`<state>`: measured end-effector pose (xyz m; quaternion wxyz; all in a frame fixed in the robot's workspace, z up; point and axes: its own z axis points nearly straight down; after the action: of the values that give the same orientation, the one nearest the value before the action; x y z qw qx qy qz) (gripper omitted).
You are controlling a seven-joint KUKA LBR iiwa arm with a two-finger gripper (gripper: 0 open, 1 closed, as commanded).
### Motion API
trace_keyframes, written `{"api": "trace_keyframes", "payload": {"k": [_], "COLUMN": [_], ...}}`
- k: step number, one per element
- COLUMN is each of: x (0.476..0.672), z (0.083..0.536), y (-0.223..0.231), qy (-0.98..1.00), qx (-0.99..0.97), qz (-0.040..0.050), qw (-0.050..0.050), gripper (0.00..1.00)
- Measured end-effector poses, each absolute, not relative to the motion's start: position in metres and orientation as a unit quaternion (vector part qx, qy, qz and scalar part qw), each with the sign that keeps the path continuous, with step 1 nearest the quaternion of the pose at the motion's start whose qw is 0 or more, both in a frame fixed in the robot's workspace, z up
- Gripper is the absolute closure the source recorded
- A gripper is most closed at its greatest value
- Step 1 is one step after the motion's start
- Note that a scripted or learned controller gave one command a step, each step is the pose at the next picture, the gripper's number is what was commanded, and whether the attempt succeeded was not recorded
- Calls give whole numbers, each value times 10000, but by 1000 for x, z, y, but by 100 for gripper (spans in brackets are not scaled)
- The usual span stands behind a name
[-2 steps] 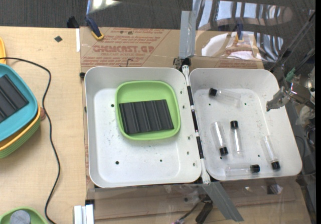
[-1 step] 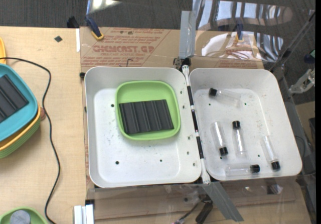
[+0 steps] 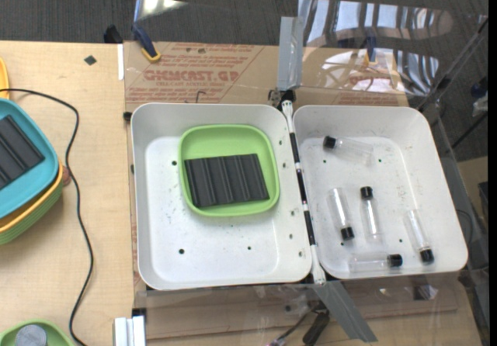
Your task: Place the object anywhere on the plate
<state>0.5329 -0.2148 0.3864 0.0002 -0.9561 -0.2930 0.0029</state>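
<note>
The plate [image 3: 230, 171] is a square, lime-green dish with rounded corners, lying flat in the left bin toward its 12 o'clock side; a dark ribbed mat covers its centre; five clear tubes with black caps lie scattered in the right bin: one [image 3: 347, 148] at 11 o'clock; two [image 3: 340, 215] [image 3: 370, 212] near centre; two [image 3: 418, 235] [image 3: 373, 263] toward 5 o'clock.

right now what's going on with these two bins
Nothing is being handled at this moment. The left bin holds a green plate with a dark ribbed insert lying on it. The right bin holds five clear tubes with black caps, scattered apart: one near the top, two around the middle, one at the right and one along the bottom edge. No tube lies on the plate, so the placing is not yet done.
</note>
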Motion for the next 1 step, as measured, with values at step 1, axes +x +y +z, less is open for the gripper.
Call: {"api": "trace_keyframes", "payload": {"k": [1], "x": [574], "z": [440], "y": [-222], "qy": [-1975], "qx": [-9803], "qz": [30], "qw": [1], "gripper": [0]}}
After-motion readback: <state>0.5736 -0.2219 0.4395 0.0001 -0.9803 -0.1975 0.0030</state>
